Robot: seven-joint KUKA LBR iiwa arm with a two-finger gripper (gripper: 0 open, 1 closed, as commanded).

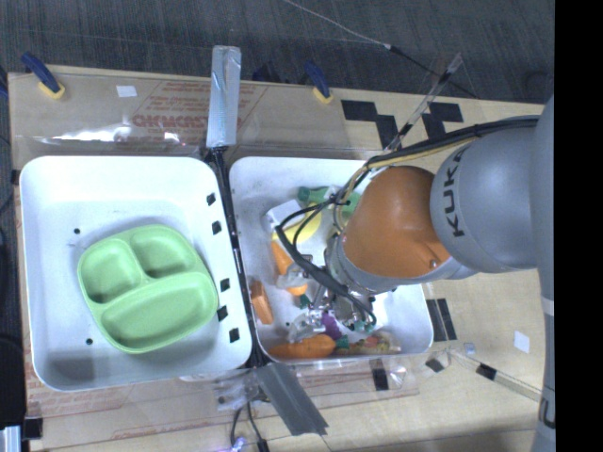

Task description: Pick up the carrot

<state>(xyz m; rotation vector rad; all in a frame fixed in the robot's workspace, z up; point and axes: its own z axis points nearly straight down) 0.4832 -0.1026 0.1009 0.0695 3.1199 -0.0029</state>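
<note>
Pale wooden bench [490, 398] carried two shallow white bins side by side, with dark ribbed flooring [113, 12] running behind them at the far edge. Nearest the camera, along the front wall of the right-hand white bin [415, 320], lay the long orange carrot [303, 347], stretched roughly parallel to that wall and pressed close to it, with a small purple item [332, 326] and a strip of yellow-green pieces [372, 344] just beside it. The two-finger gripper [320, 316] hung just above and behind the carrot, among this clutter; whether its fingers were apart or together could not be made out, and nothing showed the carrot between them. Left of it, a short orange piece [259, 304] lay against the divider between the bins. Farther back, another orange object [281, 254] and a green toy [314, 195] sat near the bin's rear wall, partly hidden by the orange-banded grey arm [415, 224], which covered most of that bin's floor and left little open room. The left-hand white bin [47, 205] held a light green divided plastic plate [146, 285], with bare white floor all round it.
</note>
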